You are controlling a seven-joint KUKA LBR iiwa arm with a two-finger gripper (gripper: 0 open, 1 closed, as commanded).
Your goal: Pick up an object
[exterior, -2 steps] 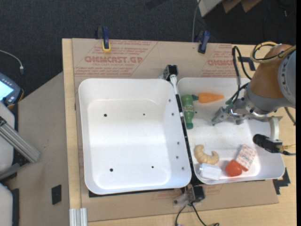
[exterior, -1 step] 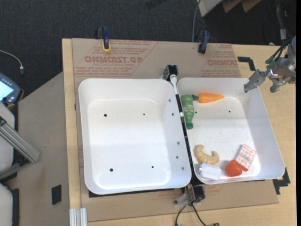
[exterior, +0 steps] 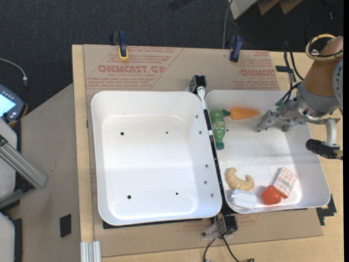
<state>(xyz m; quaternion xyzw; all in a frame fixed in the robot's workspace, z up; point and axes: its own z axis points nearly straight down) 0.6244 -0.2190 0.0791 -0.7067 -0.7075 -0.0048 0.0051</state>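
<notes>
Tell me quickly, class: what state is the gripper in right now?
Gripper: low over the right bin, near the orange carrot; nothing seen between its fingers; open or shut cannot be told.

We look down at a slant from above the bench (exterior: 163, 64), both white bins (exterior: 147, 157) in view

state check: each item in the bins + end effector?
green bottle: on its side, along right bin's left wall
orange carrot: lying flat, near bottle cap
end effector: low over right bin, holding nothing
yellow curved piece: lying flat
red piece: resting beside pink packet
</notes>
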